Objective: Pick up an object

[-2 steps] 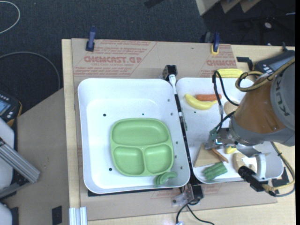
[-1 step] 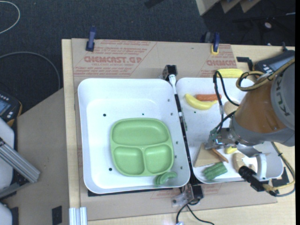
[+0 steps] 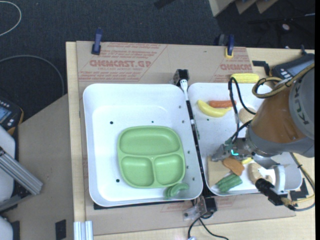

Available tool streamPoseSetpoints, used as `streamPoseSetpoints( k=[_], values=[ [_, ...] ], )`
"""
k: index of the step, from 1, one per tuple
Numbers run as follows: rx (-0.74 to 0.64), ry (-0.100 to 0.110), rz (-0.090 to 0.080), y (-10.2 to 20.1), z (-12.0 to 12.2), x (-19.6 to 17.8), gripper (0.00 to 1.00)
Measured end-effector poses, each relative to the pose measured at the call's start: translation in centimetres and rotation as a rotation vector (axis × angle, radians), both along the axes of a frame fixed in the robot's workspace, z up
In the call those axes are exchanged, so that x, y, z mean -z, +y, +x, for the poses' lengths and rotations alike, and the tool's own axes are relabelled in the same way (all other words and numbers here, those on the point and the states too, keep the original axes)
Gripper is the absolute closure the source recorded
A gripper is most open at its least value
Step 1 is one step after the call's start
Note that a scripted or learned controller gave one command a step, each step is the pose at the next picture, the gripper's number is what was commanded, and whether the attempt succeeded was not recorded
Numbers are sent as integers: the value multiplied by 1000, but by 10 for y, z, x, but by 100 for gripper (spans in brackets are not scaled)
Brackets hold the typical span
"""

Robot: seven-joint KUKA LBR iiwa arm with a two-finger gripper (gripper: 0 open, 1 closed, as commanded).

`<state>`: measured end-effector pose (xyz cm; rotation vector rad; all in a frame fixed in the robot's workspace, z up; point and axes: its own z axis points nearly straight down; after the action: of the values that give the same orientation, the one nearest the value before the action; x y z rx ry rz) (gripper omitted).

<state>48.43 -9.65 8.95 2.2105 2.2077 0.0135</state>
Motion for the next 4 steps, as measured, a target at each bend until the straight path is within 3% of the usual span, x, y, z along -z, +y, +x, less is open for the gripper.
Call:
streamPoseSetpoints(
  k=[1,4],
  values=[
    [0,0,1,0,0,-10,100],
    [1,-6,-2,1,1,-39,100]
  ],
)
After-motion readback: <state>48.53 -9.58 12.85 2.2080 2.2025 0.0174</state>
